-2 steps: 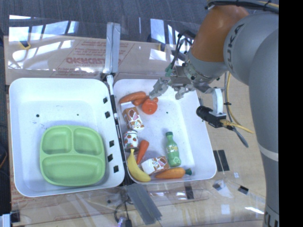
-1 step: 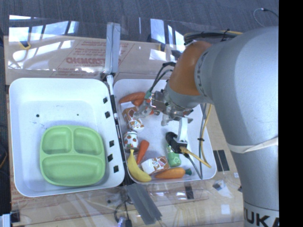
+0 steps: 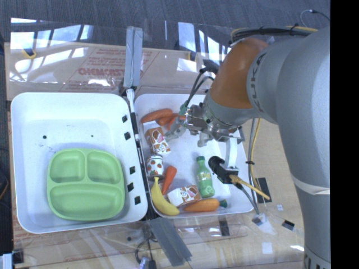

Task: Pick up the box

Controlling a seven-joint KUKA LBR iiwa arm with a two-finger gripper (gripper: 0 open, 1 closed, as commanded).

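The arm (image 3: 291, 94) is thick, rounded and grey, with a glossy orange band (image 3: 238, 74) above the wrist and black cables (image 3: 200, 86) alongside.

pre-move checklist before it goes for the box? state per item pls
1. Box in view, right bin, near its left wall: ok.
2. Box free of neighbours: not ok; a carrot lies just above it and a small carton just below.
3. Gripper positioned over the box: not ok; it sits up and to the right, by the carrots.
4. Finger opening: cannot tell.
5. Nothing already held: cannot tell.
6. Left bin's green tray clear of the work area: ok.
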